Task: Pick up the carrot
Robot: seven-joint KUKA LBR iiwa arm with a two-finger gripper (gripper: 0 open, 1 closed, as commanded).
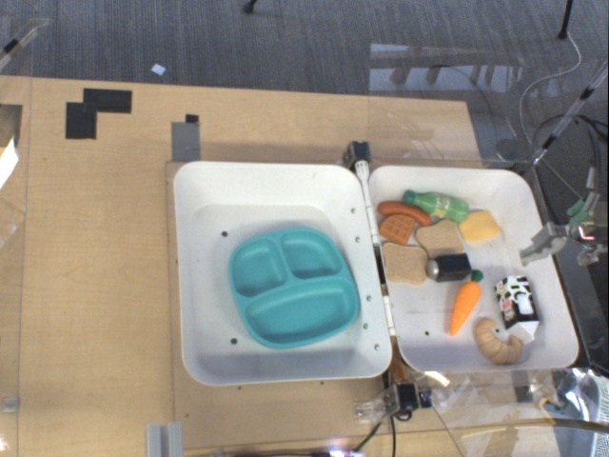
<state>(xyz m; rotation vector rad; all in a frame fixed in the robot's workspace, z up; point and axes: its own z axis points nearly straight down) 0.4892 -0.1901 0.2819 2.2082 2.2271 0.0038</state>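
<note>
1. From the overhead camera, you see the carrot lying in the right bin, toward its front, leaf end touching a dark cylindrical can.
2. Around it you have slices of bread, a croissant, a black-and-white milk carton, a lemon, a green vegetable and a hot dog.
3. The left bin holds a teal divided plate.
4. The gripper sits at the right bin's right rim; you cannot tell how its jaws stand.
</note>
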